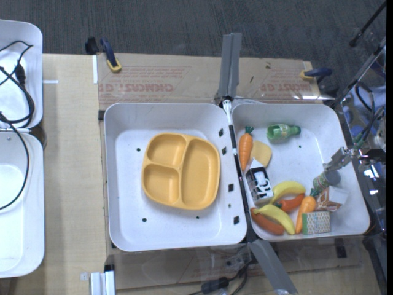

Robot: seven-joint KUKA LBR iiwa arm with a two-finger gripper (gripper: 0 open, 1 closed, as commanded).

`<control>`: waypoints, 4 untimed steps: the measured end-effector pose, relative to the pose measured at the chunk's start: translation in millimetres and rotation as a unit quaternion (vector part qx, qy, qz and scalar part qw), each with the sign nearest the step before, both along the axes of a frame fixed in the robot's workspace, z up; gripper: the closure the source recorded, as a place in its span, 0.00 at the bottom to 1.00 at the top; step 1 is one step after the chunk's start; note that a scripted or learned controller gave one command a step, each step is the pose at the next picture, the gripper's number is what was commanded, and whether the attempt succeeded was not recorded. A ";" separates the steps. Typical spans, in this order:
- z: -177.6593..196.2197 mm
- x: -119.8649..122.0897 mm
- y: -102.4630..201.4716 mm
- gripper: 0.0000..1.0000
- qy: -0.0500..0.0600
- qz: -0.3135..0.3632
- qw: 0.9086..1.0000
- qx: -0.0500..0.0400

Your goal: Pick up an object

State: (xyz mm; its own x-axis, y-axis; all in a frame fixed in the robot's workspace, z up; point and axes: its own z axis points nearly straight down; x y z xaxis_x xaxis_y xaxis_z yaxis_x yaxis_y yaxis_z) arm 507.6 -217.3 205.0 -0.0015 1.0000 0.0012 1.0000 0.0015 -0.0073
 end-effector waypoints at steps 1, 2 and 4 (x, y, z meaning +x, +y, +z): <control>-60.7 19.3 26.8 0.00 -0.002 0.004 1.000 -0.001; -87.7 17.6 48.1 0.00 -0.026 0.224 0.974 -0.016; -116.3 26.8 8.5 0.00 -0.003 0.299 0.954 0.002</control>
State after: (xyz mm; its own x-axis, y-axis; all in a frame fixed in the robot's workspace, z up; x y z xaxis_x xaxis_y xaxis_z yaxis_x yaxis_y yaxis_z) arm 534.4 -208.8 88.7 -0.5718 0.8204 0.0027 0.8204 0.5718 -0.0016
